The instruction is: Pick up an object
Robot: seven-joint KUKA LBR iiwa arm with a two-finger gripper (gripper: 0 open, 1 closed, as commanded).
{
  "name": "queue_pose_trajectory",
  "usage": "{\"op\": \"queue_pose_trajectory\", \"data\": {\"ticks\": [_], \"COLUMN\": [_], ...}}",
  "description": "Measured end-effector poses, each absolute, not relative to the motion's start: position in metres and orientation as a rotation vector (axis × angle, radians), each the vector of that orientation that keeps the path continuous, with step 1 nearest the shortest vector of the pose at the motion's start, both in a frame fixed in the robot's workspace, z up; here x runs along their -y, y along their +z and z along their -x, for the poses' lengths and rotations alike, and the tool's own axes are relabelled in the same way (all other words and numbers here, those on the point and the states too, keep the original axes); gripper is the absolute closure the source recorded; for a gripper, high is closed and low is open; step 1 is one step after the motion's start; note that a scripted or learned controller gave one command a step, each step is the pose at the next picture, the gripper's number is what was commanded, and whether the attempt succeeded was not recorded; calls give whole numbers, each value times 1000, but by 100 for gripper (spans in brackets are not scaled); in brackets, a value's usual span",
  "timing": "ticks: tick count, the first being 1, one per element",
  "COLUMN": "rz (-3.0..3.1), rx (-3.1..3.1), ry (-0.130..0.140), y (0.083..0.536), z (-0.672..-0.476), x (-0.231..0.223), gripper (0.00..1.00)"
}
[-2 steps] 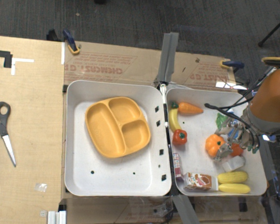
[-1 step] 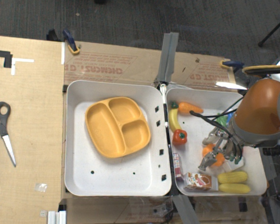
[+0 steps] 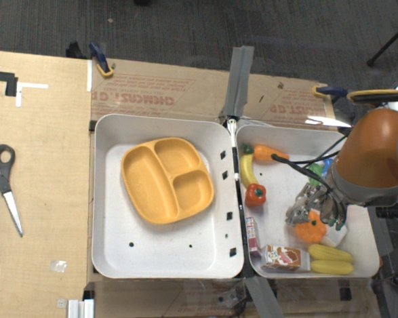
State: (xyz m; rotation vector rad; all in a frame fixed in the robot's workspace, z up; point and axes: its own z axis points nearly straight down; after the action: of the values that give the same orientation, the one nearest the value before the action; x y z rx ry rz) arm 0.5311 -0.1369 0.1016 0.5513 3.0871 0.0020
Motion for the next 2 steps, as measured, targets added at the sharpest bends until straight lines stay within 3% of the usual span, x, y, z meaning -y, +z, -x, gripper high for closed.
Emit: {"op": "queue_pose_trajectory", "data": {"ticks": [1, 2], "rz": [-565, -593], "rx": [-3087, -3083], "ry": [1, -1], "y": [239, 168], "z": [-551, -571], "x": [46, 163], "gripper": [100, 100]}}
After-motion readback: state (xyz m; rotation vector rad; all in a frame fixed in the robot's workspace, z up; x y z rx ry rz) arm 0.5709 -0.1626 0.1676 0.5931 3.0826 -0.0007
